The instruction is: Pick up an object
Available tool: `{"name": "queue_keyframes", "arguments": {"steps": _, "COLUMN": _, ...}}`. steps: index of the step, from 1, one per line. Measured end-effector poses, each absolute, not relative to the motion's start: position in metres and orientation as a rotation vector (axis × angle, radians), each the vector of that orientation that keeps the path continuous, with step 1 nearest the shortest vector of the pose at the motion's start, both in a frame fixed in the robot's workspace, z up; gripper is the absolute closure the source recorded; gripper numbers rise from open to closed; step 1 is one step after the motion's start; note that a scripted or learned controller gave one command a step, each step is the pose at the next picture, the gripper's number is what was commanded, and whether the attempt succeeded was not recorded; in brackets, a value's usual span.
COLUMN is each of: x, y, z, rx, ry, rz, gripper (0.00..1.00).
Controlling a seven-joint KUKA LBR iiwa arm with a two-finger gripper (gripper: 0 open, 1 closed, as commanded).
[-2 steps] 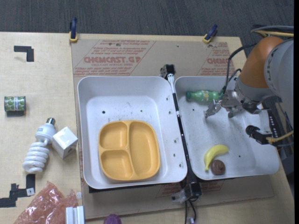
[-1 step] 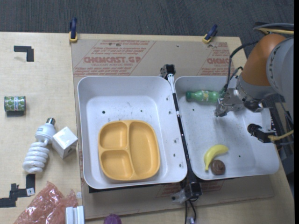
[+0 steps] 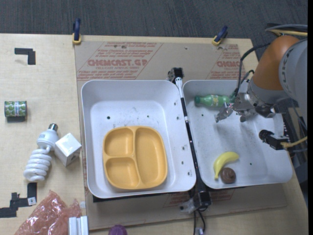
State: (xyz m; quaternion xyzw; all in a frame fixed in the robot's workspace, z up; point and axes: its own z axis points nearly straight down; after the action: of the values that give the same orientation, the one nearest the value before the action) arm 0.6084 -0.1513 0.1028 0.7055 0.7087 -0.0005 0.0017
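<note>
Fingers [image 3: 224,113] of the grey two-finger gripper [image 3: 228,111] look slightly apart w/ nothing between them, just right of the green plastic bottle [image 3: 211,100]. Bottle lies on its side near right white bin's [image 3: 274,177] back wall, long axis left-right; which end is the cap, can't tell. L to R: left white bin [image 3: 93,131] holds a yellow three-compartment plate [image 3: 134,156]; right bin has bottle, yellow banana [image 3: 224,161] touching a small brown round object [image 3: 228,175] near front.

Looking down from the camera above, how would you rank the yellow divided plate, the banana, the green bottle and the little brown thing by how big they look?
Largest to smallest:
1. Yellow divided plate, by far.
2. Green bottle and banana: these look about alike in length, so I won't rank them; the pincer may hide the bottle's end.
3. Brown thing, smallest.
</note>
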Motion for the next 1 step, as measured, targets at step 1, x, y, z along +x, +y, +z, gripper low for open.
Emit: {"name": "queue_keyframes", "arguments": {"steps": 1, "x": 0.5434, "y": -0.1266, "z": 0.0922, "rx": 2.224, "ry": 2.219, "rz": -0.001, "gripper": 0.0}}
